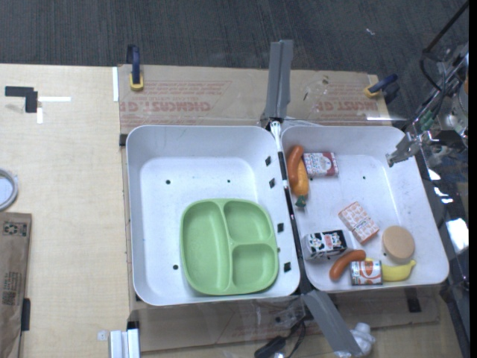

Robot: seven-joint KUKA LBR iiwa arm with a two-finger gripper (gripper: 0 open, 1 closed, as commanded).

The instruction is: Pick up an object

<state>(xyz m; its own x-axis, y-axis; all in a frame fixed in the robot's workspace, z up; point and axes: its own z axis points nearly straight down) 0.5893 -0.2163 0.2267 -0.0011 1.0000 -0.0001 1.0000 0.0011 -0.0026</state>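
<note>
The right bin holds several small items. An orange carrot-like piece lies along its left wall, next to a red and white carton. A pink patterned box sits in the middle. Toward the front are a cow-print carton, a red sausage, a small can, a yellow banana and a tan round disc. My gripper hangs over the bin's far right corner, apart from all of these items, with nothing seen in it.
The left bin carries a green divided plate. A grey upright post stands behind the seam between the bins. Clamps hold brown cardboard at the back. Cables and arm hardware crowd the right edge.
</note>
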